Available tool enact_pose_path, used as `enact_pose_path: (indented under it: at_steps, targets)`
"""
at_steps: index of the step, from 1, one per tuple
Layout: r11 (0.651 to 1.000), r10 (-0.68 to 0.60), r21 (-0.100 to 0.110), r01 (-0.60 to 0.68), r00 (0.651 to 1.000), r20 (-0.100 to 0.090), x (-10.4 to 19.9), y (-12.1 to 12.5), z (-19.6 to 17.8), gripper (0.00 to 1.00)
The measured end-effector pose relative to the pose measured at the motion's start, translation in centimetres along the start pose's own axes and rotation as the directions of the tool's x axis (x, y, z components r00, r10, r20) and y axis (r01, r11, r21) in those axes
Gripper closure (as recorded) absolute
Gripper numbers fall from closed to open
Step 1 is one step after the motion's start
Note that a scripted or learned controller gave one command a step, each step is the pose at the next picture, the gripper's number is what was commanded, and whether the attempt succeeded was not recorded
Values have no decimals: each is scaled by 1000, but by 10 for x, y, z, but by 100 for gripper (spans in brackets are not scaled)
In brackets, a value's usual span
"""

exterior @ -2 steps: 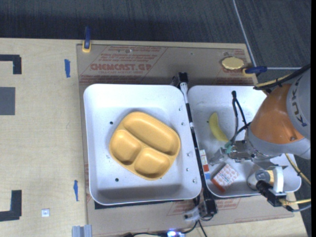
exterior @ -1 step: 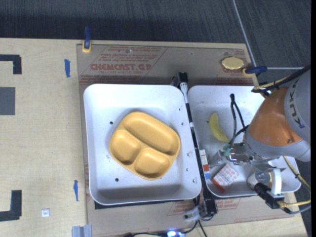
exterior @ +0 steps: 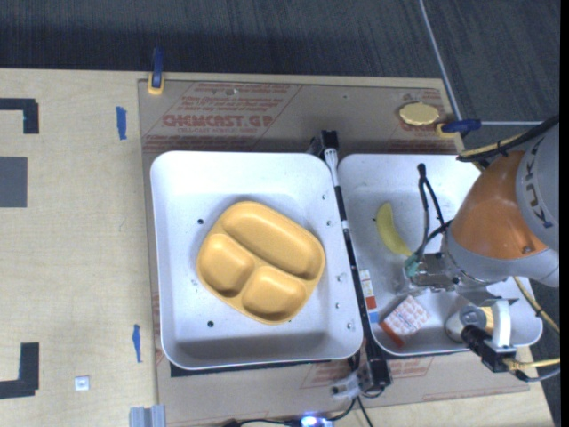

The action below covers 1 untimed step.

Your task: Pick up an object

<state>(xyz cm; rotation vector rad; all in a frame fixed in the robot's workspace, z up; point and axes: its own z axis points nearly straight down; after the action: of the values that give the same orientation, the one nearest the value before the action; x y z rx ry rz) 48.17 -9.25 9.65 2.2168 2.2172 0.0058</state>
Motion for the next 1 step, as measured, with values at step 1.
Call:
enact_pose_path:
  at_steps: [1]
  targets:
    - [1000, 0, 0, 0, 1000, 0, 0, 0, 0, 0]
